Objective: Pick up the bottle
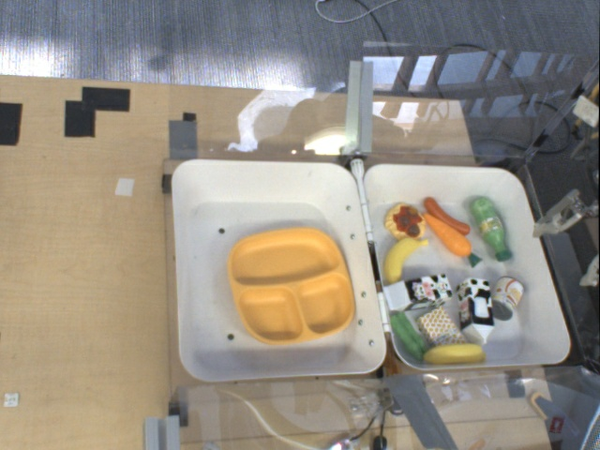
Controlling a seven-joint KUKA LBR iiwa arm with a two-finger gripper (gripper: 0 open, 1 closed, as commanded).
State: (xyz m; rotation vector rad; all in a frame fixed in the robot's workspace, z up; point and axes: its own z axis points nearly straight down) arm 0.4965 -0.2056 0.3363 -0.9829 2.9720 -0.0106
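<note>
A green bottle (489, 226) with a pale label lies on its side in the right bin (539, 279), near that bin's far right corner. Its cap end points toward the near right. An orange carrot (451, 239) lies just left of it, with a small gap between them. Nothing covers the bottle.
The right bin also holds a red sausage (445, 216), a pizza slice (406, 220), two bananas (401, 257) (454, 352), cow-print cartons (476, 301), a can (508, 293) and a green vegetable (408, 332). An orange divided plate (289, 282) sits in the left bin (202, 251).
</note>
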